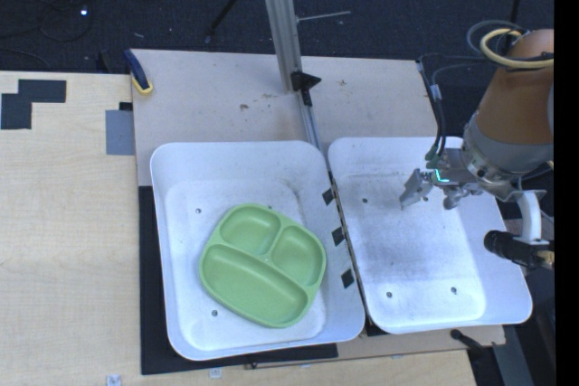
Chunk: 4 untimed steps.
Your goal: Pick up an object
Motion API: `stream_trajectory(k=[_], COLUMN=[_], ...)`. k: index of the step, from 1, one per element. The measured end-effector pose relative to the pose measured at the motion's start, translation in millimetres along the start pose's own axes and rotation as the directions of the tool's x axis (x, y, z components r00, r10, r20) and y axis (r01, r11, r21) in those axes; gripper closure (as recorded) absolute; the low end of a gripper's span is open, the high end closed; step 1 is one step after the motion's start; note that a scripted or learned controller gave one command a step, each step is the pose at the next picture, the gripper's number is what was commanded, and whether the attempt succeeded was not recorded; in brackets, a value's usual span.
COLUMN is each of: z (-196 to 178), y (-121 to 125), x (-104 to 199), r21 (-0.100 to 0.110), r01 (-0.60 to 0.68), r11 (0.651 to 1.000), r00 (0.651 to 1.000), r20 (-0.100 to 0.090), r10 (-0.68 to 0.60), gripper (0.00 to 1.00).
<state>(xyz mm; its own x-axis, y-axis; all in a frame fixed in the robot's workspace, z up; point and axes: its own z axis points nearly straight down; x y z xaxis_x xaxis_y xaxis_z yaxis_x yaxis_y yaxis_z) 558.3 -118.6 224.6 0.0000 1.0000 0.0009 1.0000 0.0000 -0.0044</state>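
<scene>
Nearest the camera, the left white bin (176, 221) holds a green divided plate (263, 264) — three compartments, lying flat and slightly turned, toward the bin's front. Beside it, the right white bin (434, 285) shows a scuffed grey floor. Over that bin's far right part hang the jaws (431, 193) of the grey arm (511, 117), spread apart with nothing between them, well apart from the plate. Farther back on the table (217, 90) stands an upright aluminium post (282, 23) — between the bins' far corners.
</scene>
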Motion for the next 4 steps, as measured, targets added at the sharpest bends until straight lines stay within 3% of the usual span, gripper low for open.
stream_trajectory(k=[1,2,4], z=[0,63,133], y=[0,3,6], x=[0,0,-1], r21=[-0.001,0.005,-0.003], r01=[0.0,0.0,0.0], r11=[1.0,1.0,1.0], r00=[1.0,1.0,1.0], r20=[0.0,-0.001,-0.001], r10=[0.0,0.0,0.0], gripper=[0.0,0.0,0.0])
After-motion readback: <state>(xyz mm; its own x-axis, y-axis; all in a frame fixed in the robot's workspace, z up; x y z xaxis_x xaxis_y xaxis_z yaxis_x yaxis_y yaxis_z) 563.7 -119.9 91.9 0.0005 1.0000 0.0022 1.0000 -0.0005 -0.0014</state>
